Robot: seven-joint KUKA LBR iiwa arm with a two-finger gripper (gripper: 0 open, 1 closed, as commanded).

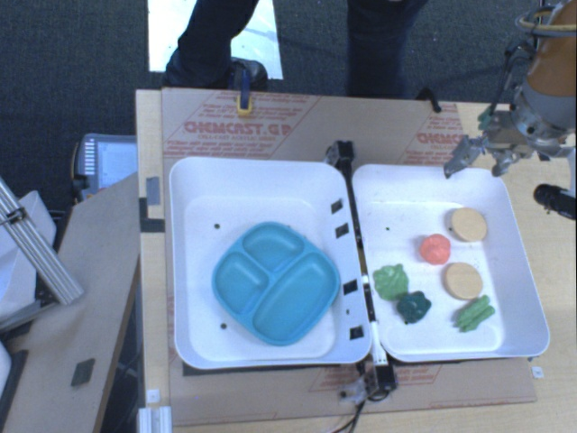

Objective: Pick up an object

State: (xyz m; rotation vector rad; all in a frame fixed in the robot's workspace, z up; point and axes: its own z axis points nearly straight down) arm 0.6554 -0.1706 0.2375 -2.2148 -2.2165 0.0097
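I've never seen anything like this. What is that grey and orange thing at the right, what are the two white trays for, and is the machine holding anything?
You are looking down at a slant from one fixed camera above a workbench. The grey and orange thing is a robot arm reaching in from the right; at its end is a two-finger pincer, hanging over the far edge of the right bin. Nothing shows between its fingers, so it holds nothing.

The two shallow white bins sit side by side. The left bin holds a blue divided plate. The right one holds small toy foods: two tan round pieces, a pink-red piece, a light green leafy piece, a dark teal piece and a green pod-like piece. The arm's job is to pick one up.
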